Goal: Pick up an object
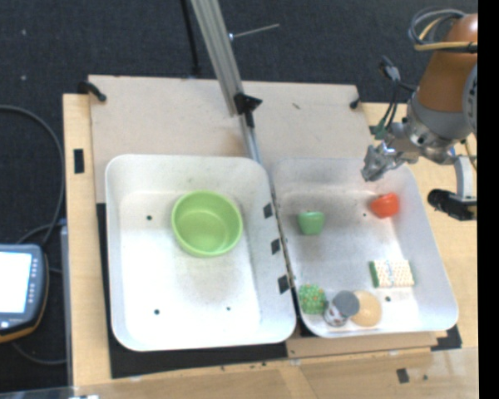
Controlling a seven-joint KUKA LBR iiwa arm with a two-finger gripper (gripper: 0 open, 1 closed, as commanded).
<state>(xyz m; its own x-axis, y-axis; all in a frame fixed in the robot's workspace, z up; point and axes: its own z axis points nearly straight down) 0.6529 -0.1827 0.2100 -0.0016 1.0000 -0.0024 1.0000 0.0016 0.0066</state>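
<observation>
Camera view: gripper (376, 171) above right bin (428, 248), finger state unclear; orange ball (385, 205) nearby looks light, smooth, slippery — grip across middle.

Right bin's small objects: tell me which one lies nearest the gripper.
The orange-red object, near the right bin's upper right, just below the gripper. The small green cup sits farther left; the others cluster along the bottom edge.

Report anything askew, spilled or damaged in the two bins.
Nothing stands out. The green bowl sits upright in the left bin. In the right bin, the small green cup and red object lie apart, with others clustered near the front edge. The gripper hovers above.
</observation>
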